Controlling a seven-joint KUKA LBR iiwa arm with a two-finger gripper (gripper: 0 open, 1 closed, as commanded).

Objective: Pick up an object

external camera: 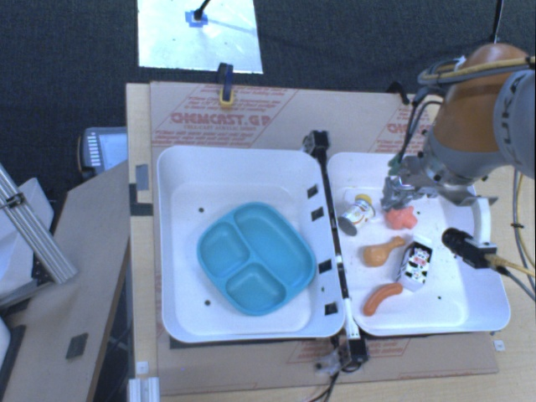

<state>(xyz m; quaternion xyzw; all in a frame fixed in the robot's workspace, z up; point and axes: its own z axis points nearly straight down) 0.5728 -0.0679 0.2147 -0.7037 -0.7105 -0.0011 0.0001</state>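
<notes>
Orange sausage toy [383,297] near right bin [481,315] front edge. Gripper [397,198], opening unclear, above pink toy [403,218]; risk: can [355,213] crowding descent.

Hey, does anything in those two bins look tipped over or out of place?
The small can in the right bin lies on its side, and the carton sits askew. The blue tray in the left bin lies flat.

A divided plate [255,258] lies in the left bin [180,170]; 5 small items lie in the right bin [481,308].
</notes>
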